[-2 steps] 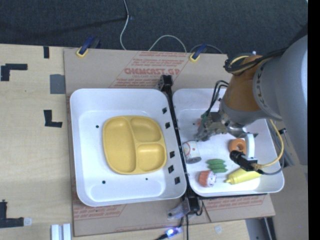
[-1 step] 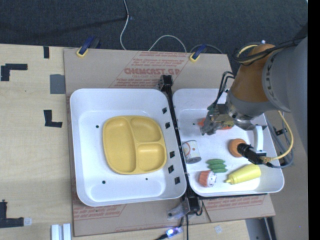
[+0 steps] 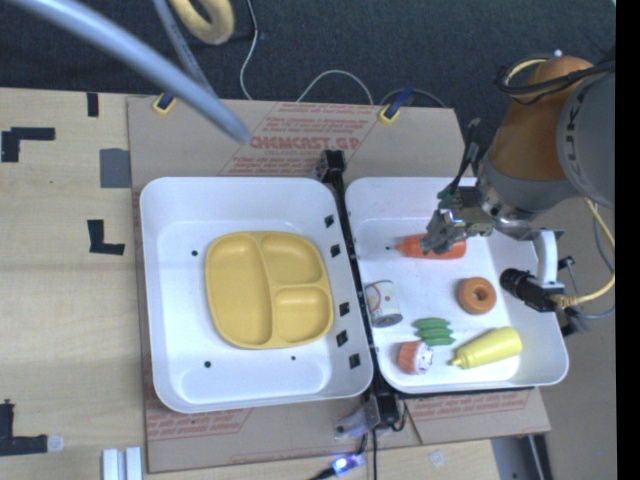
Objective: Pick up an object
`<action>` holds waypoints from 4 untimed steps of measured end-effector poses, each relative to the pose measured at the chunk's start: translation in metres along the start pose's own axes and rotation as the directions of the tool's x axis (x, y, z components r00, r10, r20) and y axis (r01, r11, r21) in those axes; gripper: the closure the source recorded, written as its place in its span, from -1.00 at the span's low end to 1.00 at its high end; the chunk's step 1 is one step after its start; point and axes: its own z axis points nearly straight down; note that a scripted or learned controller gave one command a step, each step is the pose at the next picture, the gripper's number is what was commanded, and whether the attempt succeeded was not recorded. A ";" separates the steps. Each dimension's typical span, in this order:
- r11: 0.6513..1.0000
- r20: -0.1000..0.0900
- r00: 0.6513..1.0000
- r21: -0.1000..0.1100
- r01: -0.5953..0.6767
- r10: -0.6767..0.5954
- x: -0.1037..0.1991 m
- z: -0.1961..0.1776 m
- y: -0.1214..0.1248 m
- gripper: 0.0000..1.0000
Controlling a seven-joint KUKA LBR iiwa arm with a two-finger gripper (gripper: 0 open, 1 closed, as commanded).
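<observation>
Right bin (image 3: 530, 373): fingers (image 3: 440, 236) touching carrot (image 3: 432, 248).

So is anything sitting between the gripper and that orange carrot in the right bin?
Nothing visible. The gripper is right over the carrot, at its middle, with the two orange ends showing either side. The doughnut, green bean pod and small can lie nearer the camera in the right bin, apart from it.

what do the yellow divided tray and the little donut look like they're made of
The yellow divided tray looks like moulded plastic: one even matte colour, smooth rounded compartment walls. The donut seems a plastic or rubber toy, uniformly orange-brown with a dull finish; too small to tell which.
</observation>
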 end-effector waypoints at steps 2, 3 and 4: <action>1.000 -0.002 1.000 0.003 0.006 -0.006 0.062 -0.040 -0.007 1.00; 1.000 -0.001 1.000 0.002 0.004 -0.004 0.111 -0.046 -0.005 1.00; 1.000 -0.001 1.000 0.003 0.006 -0.006 0.165 -0.049 -0.005 1.00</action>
